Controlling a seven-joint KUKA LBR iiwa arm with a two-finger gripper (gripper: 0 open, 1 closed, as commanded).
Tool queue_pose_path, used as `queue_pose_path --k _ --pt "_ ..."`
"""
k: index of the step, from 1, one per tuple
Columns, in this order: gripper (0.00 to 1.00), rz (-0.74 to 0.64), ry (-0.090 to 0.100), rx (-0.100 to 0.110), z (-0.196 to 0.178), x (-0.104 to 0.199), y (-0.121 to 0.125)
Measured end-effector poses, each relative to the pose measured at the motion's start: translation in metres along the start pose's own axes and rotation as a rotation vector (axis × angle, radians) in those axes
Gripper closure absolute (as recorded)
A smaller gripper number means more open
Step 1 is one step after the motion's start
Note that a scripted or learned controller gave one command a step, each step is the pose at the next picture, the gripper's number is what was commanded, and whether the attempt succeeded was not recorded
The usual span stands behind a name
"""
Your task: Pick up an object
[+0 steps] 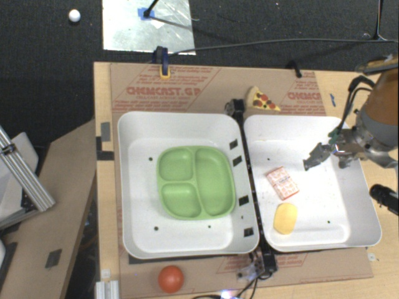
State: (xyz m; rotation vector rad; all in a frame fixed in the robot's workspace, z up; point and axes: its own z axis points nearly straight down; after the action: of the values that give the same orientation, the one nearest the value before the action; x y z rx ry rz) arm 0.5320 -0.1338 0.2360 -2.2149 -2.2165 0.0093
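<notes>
Whether the gripper [313,159] is open I cannot tell (it hangs above the right bin [361,229]), so it may miss the flat pink packet [282,183].

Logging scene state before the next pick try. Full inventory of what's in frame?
bins: 2, white, side by side on the bench
divided plate: 1, light green, three compartments, middle of the left bin
packet: 1, pink and white, right bin, left of its middle
yellow object: 1, yellow, rounded, right bin, just below the packet and apart from it
pizza slice toy: 1, yellow with red spots, on the cardboard behind the bins
ball: 1, orange-red, on the cardboard in front of the left bin
small ball: 1, white, on the dark floor at top left
clamp: 1, blue and yellow, back edge of the cardboard
gripper: 1, dark, over the right bin, nothing between its fingers
</notes>
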Motion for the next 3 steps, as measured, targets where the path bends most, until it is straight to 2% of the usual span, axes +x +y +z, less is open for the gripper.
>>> queue_pose_path --k 1,2,3 --pt "0.0 -0.003 -0.002 -0.012 -0.006 0.0 0.002" --pt "0.0 -0.001 -0.001 -0.009 0.036 -0.001 0.006" --pt "0.0 0.0 -0.001 -0.007 0.097 -0.003 0.002"
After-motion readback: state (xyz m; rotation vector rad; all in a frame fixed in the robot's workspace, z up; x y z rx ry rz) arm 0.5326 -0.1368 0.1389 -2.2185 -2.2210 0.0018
